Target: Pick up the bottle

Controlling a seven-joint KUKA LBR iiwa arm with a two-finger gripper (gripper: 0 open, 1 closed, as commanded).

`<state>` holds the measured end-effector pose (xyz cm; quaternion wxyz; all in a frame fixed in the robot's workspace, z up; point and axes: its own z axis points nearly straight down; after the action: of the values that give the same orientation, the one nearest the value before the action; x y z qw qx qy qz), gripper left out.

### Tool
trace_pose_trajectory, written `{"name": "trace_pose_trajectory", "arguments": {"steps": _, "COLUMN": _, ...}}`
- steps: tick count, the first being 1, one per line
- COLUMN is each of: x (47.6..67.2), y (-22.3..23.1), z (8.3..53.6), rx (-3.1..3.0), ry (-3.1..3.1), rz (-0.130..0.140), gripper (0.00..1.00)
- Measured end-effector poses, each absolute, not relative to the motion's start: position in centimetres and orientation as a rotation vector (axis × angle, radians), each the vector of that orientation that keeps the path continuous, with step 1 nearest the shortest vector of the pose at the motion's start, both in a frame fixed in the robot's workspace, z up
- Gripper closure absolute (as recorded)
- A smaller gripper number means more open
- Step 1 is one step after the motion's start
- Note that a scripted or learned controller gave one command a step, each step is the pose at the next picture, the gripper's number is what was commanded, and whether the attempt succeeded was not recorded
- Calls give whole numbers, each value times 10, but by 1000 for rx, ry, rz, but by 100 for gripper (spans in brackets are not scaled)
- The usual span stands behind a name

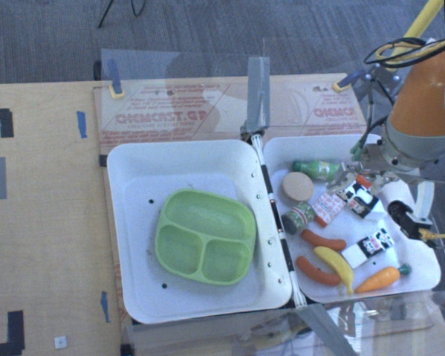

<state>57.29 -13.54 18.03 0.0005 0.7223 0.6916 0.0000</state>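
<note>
On the wooden tabletop (47, 242) we are seeing two white bins. We are finding a green divided plate (205, 236) in the left bin (125, 171). The right bin (428, 271) is holding the bottle (316, 168) at its far side, plus a banana (337, 266), carrot (378, 279) and sausages (322, 242). The hand (371, 175) is hovering just right of the bottle; we cannot tell its state.

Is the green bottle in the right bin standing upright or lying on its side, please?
Lying on its side: the bottle stretches lengthwise across the right bin floor, near its far wall.

divided plate (205, 237) sitting in left bin (125, 171); bottle (316, 168) lying at back of right bin (428, 274), banana (336, 265) and carrot (377, 279) lying at front.
</note>
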Motion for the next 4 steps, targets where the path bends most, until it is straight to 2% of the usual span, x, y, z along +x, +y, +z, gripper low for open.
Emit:
{"name": "trace_pose_trajectory", "arguments": {"steps": 1, "x": 634, "y": -105, "z": 116, "rx": 2676, "ry": 1611, "rz": 25, "gripper": 0}}
{"name": "trace_pose_trajectory", "arguments": {"steps": 2, "x": 655, "y": -81, "z": 186, "rx": 2651, "ry": 1684, "rz": 2, "gripper": 0}}
{"name": "trace_pose_trajectory", "arguments": {"steps": 3, "x": 655, "y": -79, "z": 196, "rx": 2645, "ry": 1689, "rz": 0, "gripper": 100}}
{"name": "trace_pose_trajectory", "arguments": {"steps": 4, "x": 655, "y": -78, "z": 195, "rx": 2645, "ry": 1690, "rz": 0, "gripper": 0}}
